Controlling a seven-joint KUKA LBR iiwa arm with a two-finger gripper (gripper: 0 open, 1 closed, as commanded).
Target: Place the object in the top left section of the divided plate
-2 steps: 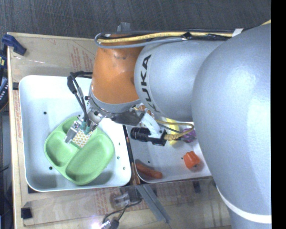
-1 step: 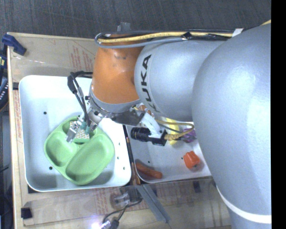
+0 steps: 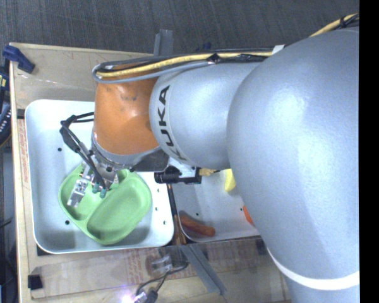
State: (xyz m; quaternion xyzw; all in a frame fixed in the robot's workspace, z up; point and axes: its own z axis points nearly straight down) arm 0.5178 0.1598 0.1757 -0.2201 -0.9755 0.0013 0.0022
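Note:
A light green divided plate [image 3: 117, 210] lies in the left white bin [image 3: 41, 169], toward its near side. Its large section faces the near right, and a smaller section [image 3: 71, 197] shows at the left. My gripper [image 3: 96, 187] hangs over the plate's upper middle, just above the divider, with the orange wrist band [image 3: 123, 115] right behind it. The wrist and cables hide whatever sits under the gripper, so I cannot make out any object held there.
The grey arm covers most of the right bin [image 3: 205, 235]. In that bin I see a reddish-brown sausage-shaped item [image 3: 197, 226], a yellow piece [image 3: 229, 180] and a small orange piece [image 3: 246, 214]. A blue clamp [image 3: 16, 57] sits on the bench's far left corner.

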